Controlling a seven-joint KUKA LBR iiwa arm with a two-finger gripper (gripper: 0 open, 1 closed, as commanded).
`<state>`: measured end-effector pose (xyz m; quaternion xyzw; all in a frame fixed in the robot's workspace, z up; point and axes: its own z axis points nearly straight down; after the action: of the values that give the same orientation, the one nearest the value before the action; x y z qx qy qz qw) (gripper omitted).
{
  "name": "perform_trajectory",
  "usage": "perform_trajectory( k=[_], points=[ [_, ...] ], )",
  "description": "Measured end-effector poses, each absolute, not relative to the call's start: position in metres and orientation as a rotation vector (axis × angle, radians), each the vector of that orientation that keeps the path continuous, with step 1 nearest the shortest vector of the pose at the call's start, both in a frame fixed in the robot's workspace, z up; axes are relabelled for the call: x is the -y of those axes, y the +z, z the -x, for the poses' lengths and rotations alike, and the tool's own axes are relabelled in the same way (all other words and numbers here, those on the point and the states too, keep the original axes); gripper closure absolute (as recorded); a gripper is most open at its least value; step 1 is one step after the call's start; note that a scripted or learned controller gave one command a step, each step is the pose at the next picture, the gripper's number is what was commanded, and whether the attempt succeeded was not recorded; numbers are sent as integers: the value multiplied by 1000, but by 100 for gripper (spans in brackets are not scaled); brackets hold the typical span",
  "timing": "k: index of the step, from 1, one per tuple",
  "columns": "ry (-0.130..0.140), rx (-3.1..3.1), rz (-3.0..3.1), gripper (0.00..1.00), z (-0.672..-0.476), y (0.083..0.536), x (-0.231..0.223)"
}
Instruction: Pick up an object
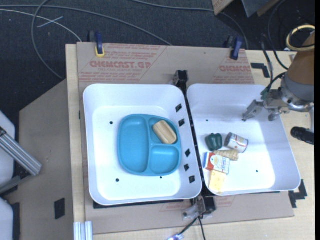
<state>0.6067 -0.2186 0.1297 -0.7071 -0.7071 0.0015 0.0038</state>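
Observation:
My gripper [259, 116] hangs over the far part of the right bin [280, 176], reaching in from the right. Its fingers [248, 114] are spread open with nothing between them. Below and to its left lies a cluster of objects on the bin floor: a dark green pepper [214, 141], a small can [236, 143], a red and white carton [218, 163], a tan piece [227, 154] and a yellow wedge [216, 181]. The gripper is apart from all of them. A tan bread roll [164, 132] rests in a blue divided tray [137, 151] in the left bin [100, 134].
The two bins meet along a black-clipped divider [189, 134]. Cables run along the bench's far right behind the arm [302, 74]. A bare stretch of floor lies in the right bin's near right part.

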Motion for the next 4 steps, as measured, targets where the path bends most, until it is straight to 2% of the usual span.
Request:
perform_trajectory(
  k=[1,2,4],
  points=[
    [-5,2218,2212,0,-607,83,214],
    [-3,2224,2217,100,-608,97,217],
    [-6,2229,2224,100,-609,216,204]
  ],
)
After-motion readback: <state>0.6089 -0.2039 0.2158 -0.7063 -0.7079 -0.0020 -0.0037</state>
